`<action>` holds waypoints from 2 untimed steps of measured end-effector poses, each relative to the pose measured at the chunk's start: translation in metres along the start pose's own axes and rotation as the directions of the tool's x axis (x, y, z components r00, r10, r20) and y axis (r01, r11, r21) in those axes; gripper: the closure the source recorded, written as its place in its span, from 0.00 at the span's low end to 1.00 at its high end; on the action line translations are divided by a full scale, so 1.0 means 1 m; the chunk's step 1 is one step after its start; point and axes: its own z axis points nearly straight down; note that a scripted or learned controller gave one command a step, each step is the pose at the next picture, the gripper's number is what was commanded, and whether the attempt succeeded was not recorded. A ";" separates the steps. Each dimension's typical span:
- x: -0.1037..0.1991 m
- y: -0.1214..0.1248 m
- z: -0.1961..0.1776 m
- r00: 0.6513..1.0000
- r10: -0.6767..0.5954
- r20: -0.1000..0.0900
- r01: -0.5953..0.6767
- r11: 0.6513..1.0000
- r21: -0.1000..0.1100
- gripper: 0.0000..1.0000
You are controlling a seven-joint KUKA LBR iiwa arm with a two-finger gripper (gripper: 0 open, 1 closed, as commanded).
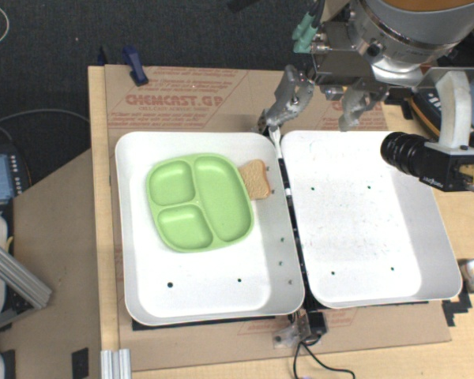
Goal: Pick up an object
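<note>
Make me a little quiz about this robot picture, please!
1. True or false: the green plate lies in the left bin.
2. What touches the plate's right edge? A) cracker B) spoon C) ball
3. Fill in: the plate has ___ compartments.

Key:
1. True.
2. A, the cracker.
3. Three.

Bonus fact: the end effector hangs above the bins' far edge, with nothing between its fingers.

Robotics lab, white bins, cardboard-topped bench
</note>
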 end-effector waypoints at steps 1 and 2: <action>0.030 0.001 0.000 1.000 0.011 0.002 -0.011 1.000 0.000 0.00; 0.057 0.002 0.000 1.000 0.012 0.001 -0.012 1.000 -0.001 0.00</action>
